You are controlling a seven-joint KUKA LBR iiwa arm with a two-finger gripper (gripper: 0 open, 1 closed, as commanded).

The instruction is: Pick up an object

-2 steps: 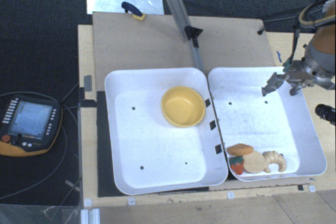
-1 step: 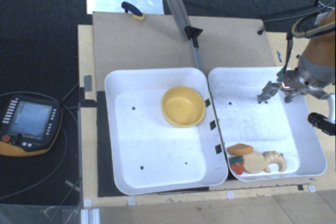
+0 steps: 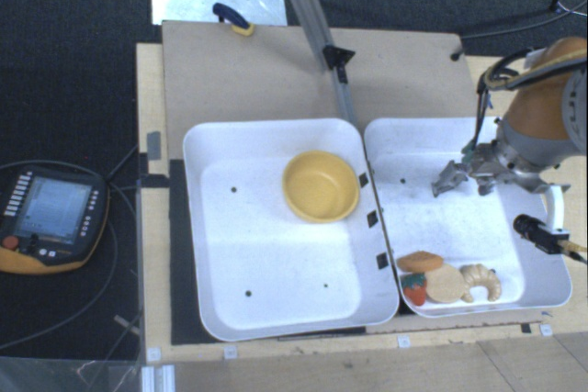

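Arm: the grey arm [image 3: 551,119] with its orange band reaches in over the right bin [image 3: 404,147].
Gripper: the gripper [image 3: 467,179] hangs over the bin's upper middle, fingers spread, nothing between them.
Food: a small heap lies toward the near rim from the gripper, well apart from it: a brown bun [image 3: 420,261], a red piece [image 3: 415,294], a pale round [image 3: 446,284] and a croissant [image 3: 484,280], all close together.
Bowl: a yellow bowl [image 3: 321,185] sits in the left bin [image 3: 216,271], far on the side away from the arm, upright.
Pendant: on the floor [image 3: 73,60], well beyond the left bin, lies a pendant [image 3: 48,218].
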